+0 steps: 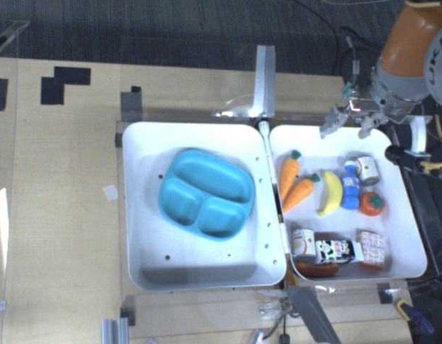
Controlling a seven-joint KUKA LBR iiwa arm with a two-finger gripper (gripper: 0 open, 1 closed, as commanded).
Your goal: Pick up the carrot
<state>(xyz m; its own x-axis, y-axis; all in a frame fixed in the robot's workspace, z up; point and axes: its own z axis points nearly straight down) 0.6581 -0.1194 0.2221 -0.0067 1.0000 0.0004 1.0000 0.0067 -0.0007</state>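
Observation:
Two orange carrots with green tops lie in the right bin (pixel 415 253), near its left wall. One carrot (pixel 287 177) stands nearly upright along the wall; the other carrot (pixel 299 190) slants beside it, touching it. My gripper (pixel 347 125) hangs over the bin's far edge, up and to the right of the carrots and well apart from them. Its two fingers are spread and nothing sits between them.
A banana (pixel 330 193), a blue bottle (pixel 351 185), a small can (pixel 366 170) and a tomato (pixel 371 203) lie right of the carrots. Cartons and a sausage line the bin's near side. The left bin (pixel 138 213) holds a blue divided plate (pixel 206 192).

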